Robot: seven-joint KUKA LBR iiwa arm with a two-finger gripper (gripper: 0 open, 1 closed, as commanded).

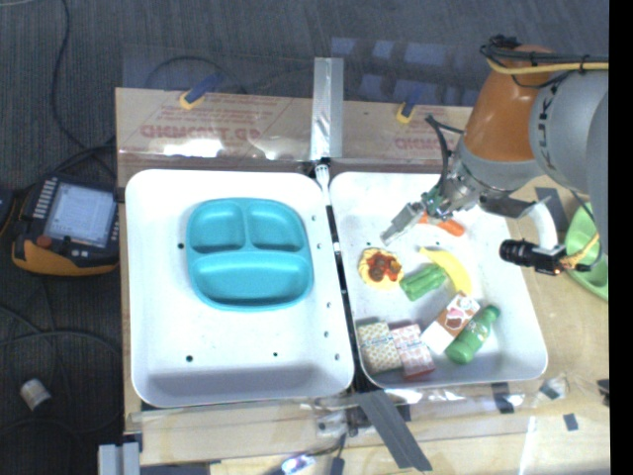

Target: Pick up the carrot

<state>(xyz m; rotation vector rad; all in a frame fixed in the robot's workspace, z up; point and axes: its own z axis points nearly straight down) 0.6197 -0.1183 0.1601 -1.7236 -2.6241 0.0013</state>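
Note:
The carrot (448, 227) is a small orange piece lying in the back part of the right bin (514, 265); only its right end shows. My gripper (423, 213) hangs low directly over the carrot's left end, at the tip of the grey arm with the orange band (504, 117), which comes in from the right. The gripper body hides whatever contact there may be with the carrot.
Close by in the right bin lie a yellow banana (450, 266), a green pickle (423, 283), a round pizza toy (381, 265), a green bottle (473, 332), a red-and-white box (455, 317) and small packets (396, 346). A blue divided plate (247, 252) sits in the left bin (158, 344).

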